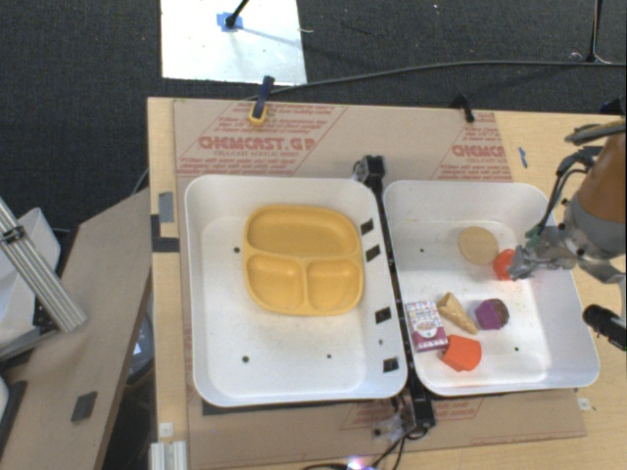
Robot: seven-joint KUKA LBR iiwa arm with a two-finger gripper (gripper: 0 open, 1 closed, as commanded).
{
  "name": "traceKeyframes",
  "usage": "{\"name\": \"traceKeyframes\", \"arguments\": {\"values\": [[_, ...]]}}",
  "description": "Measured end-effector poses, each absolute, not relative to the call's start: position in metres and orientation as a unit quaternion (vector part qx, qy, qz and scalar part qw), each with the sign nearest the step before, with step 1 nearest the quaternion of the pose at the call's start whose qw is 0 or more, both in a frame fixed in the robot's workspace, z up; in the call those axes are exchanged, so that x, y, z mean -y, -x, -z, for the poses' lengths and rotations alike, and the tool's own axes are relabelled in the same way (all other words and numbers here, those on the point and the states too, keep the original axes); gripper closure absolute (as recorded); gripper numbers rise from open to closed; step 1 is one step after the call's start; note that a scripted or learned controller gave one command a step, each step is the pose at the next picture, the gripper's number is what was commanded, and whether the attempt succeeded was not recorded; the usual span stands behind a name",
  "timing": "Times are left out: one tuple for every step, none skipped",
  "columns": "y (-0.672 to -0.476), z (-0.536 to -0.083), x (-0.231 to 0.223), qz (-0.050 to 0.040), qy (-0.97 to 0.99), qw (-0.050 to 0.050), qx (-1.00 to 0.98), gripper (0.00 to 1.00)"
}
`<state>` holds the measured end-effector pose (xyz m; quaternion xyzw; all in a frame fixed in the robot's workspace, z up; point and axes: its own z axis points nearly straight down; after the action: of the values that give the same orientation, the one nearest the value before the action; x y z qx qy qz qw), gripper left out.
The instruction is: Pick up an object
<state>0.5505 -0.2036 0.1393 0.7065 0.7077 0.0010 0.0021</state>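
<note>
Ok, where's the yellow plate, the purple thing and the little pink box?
Yellow divided plate (pixel 294 235), camera view, on its big top compartment.
Purple object (pixel 492 312), camera view, on its middle.
Pink box (pixel 425 324), camera view, on its printed top face.

I'm seeing smooth, matt white plastic on both bins (pixel 220 380), a satin yellow plastic tray (pixel 302 259) at nine o'clock, and printed cardboard (pixel 294 140) covering the counter (pixel 162 145).
</note>
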Motion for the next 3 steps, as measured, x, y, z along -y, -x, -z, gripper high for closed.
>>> {"name": "traceKeyframes", "arguments": {"values": [[-0.547, -0.185, 0.200, -0.0015, -0.706, 0.003, -0.708, 1.00], [-0.559, -0.239, 0.196, -0.0019, -0.705, 0.004, -0.709, 1.00], [-0.560, -0.293, 0.197, -0.0017, -0.705, 0.003, -0.709, 1.00]]}}
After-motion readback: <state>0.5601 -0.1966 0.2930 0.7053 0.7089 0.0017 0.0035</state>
